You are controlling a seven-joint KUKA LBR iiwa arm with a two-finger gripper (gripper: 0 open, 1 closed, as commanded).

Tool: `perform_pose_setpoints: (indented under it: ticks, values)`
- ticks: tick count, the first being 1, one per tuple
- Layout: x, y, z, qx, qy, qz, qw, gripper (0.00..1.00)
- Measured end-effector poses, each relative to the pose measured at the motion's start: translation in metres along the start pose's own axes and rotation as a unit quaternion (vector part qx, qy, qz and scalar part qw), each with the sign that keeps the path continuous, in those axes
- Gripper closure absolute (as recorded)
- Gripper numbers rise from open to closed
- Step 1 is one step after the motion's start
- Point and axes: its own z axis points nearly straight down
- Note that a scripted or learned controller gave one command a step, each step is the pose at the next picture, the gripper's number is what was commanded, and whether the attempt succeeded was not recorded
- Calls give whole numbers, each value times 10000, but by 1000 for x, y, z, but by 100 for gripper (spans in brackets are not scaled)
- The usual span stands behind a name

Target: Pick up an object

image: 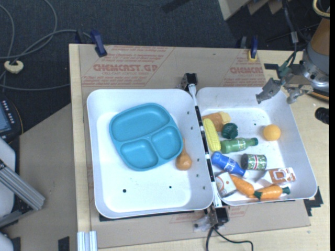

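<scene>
My gripper (276,93) hangs over the far right corner of the right bin (301,158), open, with nothing between its fingers. Below it the bin holds several toy foods: a yellow corn cob (211,134), a dark green item (229,130), a green bottle (238,145), an orange ball (271,133), a green can (255,161), a blue bottle (227,163), two carrots (243,184) (271,192) and a small carton (281,175). The orange ball lies closest to the gripper, a little nearer the camera.
The left bin (104,182) holds a blue divided plate (145,136) and a small orange-brown item (183,161) near the divider. Blue clamps (97,43) (253,48) sit at the board's far edge. Cables run over the dark floor at the upper left.
</scene>
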Motion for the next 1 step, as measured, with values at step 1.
perform_pose_setpoints:
  ticks: [1]
  values:
    - [65, -1, 157, 79, 32, -25, 10000, 0]
